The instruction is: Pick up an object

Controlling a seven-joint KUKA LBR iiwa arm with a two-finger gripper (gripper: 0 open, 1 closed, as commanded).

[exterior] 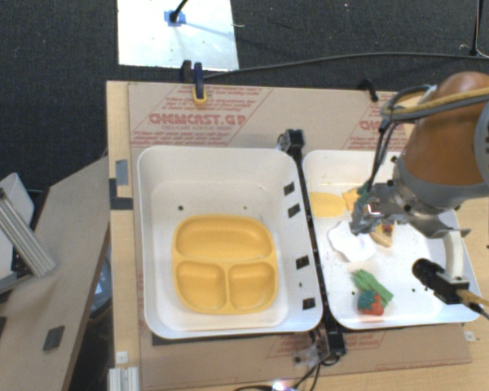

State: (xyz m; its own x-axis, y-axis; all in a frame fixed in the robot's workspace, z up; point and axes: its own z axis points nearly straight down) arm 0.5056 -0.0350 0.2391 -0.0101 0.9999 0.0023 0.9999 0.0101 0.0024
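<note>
The robot's claw (364, 218) hangs low inside the right-hand bin (448, 312), near its upper middle, reached in from the right by a grey arm with an orange band (448, 141). Whether the claw is apart or together cannot be told, as the wrist hides much of it. It sits just above the edge of a flat white piece (350, 243), with a small tan item (383, 235) just beside it and a yellow disc (326, 204) close to its left; any of these may be the object it aims for. Lower in the same bin lies a green and red toy (372, 292), well apart. The left bin (159, 218) holds a yellow divided tray (225, 263), away from the claw's reach.
</note>
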